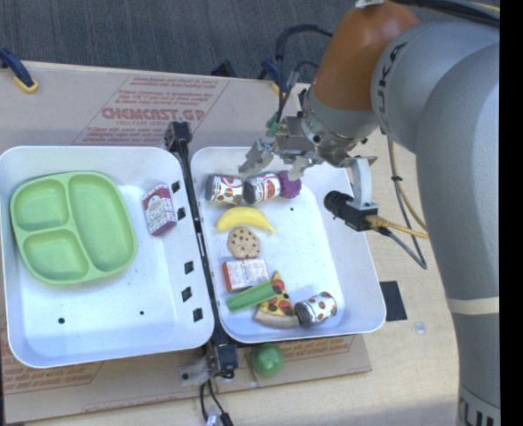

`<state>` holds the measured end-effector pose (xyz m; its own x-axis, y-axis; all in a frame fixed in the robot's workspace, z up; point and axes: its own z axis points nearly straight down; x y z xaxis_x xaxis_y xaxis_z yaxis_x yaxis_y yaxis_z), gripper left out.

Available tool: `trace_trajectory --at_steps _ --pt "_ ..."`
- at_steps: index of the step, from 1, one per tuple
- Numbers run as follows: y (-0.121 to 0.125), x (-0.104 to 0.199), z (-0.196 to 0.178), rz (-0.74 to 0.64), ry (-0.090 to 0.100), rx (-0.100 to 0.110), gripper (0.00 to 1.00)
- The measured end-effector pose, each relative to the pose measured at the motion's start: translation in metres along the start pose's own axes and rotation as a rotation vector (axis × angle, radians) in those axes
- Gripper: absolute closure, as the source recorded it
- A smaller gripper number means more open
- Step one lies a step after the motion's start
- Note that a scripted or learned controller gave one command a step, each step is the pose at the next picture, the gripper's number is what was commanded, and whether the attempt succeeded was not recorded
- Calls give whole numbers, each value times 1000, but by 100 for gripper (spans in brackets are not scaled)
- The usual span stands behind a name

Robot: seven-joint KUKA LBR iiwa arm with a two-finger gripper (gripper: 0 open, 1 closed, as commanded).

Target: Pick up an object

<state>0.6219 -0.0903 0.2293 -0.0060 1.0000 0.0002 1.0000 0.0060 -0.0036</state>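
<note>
The grey two-finger pincer (263, 160) hangs over the far end of the right white bin (354, 264), fingers spread, nothing in them. The small printed can lying on its side (225, 188) sits just under its tips, beside a yellow plastic banana (245, 219).

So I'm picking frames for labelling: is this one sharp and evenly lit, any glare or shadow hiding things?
Camera view: mostly sharp, toy labels soft; bright, even light with mild glare on the right bin; the arm's shadow darkens the area under the gripper and the cans, whose details blur together.
</note>
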Motion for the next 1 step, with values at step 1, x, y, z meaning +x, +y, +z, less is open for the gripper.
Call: trace_trajectory --at_steps 1 --pt "-8 99 -72 -2 1 -4 0"
